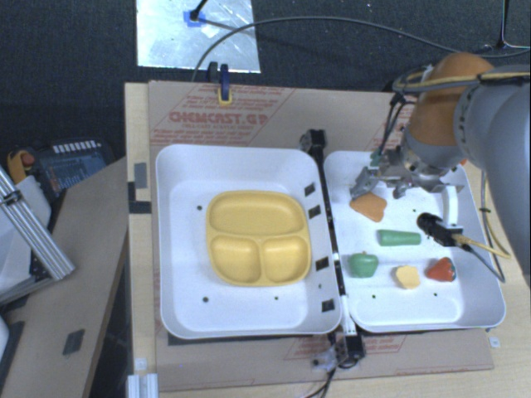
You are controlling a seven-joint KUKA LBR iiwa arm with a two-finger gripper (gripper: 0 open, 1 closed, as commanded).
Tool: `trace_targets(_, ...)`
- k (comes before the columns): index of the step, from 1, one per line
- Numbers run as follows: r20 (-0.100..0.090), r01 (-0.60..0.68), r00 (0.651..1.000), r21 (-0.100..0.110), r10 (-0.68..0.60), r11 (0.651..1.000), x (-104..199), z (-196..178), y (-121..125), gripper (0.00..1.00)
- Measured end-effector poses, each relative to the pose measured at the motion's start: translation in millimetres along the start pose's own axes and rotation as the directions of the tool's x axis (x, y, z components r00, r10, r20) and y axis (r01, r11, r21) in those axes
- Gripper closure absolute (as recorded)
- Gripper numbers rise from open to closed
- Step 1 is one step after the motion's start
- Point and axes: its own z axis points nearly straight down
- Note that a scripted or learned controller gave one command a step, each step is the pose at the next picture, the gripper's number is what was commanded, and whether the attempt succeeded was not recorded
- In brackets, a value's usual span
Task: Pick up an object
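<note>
The right bin holds several small toy foods: an orange wedge, a long green piece, a round green pepper, a yellow chunk and a red piece. My gripper hangs over the bin's back left part, just behind the orange wedge. Its fingers are spread open and nothing sits between them. The orange wedge lies on the bin floor right under the left fingertip.
The left bin carries a yellow divided plate in its middle. A black divider strip runs between the two bins. The arm's grey body and orange band fill the back right.
</note>
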Motion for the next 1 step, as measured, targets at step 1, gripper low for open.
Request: trace_targets(1,0.000,0.000,1.000,-0.001,0.000,1.000,0.5,28.8,0.3,0.00)
